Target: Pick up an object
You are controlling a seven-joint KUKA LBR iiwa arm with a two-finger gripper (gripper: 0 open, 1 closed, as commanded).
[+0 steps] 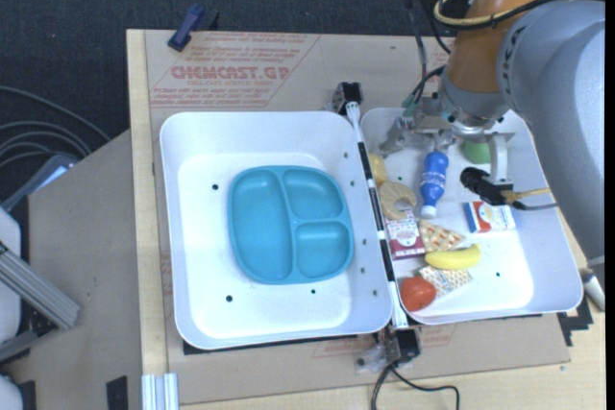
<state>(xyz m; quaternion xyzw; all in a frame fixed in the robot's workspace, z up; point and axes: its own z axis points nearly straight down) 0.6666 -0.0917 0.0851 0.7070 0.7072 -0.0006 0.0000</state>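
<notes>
- Left of centre, the left bin (192,235) holds a blue tray (289,224) with three compartments, lying flat.
- Right of centre, the right bin (538,278) holds the clutter: a bottle (434,180) with a blue label standing near the middle, a banana (452,257) below it, a tomato (417,293) at the lower left corner, a green item (476,149) near the top, and small packets between them.
- At upper right, the gripper (452,132) hangs over the top of the right bin, just above the bottle; how its fingers stand cannot be told, and nothing is seen held.
- Judged step: the approach. Next, the arm needs to settle over one item, likely the bottle, descend and close.
</notes>
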